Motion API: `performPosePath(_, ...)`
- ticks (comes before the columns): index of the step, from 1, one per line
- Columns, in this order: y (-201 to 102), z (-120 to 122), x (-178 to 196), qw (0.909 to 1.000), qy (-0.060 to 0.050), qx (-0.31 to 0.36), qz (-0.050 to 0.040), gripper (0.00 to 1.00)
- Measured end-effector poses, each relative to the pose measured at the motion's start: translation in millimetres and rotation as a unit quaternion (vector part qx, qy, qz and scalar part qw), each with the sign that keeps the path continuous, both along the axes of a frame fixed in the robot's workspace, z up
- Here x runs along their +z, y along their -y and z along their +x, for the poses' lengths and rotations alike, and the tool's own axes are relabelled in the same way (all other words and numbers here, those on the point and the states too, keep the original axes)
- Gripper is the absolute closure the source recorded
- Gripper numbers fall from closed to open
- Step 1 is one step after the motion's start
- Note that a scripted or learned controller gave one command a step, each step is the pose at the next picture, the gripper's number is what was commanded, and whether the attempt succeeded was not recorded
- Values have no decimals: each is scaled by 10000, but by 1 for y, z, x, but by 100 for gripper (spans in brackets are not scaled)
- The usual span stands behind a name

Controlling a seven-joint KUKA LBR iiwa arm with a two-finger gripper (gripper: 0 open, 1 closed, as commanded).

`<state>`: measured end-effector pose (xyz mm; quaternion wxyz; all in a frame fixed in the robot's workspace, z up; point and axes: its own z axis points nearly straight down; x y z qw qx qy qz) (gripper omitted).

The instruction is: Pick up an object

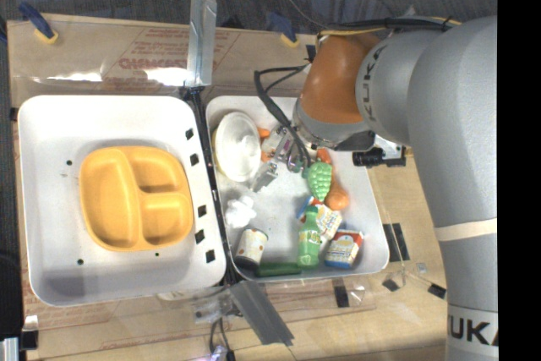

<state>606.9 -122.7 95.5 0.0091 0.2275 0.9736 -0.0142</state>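
So far, as we judge it, nothing has been picked: every candidate object lies in the right-hand shallow white bin [372, 207], and none is lifted clear of it. Nearest the tool we see a bumpy green plastic toy shaped like a cob or bunch of grapes [319, 179], with a small orange ball [337, 199] touching its lower side, and below these a green-and-white squeeze bottle [311, 237] lying beside a small red-and-white carton [342, 250]. Along the bin's near edge sit a short paper cup on its side [251, 244] and a dark green stick-like piece [279, 269]; a crumpled white wad [239, 209] lies above the cup, and a round white bowl [236, 144] rests in the far left corner. The jaws [281, 156] of the grey arm hang low over the middle of this bin, between the bowl and the green toy, with small orange bits just beside them. We cannot tell whether the jaws are spread or pressed together, nor whether they pinch or touch anything, since the metal parts blur into the clutter. Still to do, then: closing on one object and raising it. Beyond, the left-hand white bin [51, 266] holds a yellow divided plastic tray [135, 197], and both bins sit on the brown desk [84, 46].
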Motion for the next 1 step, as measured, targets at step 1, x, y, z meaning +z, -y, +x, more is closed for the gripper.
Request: performPosePath(1,60,-27,-2,9957,-69,910,142,0)
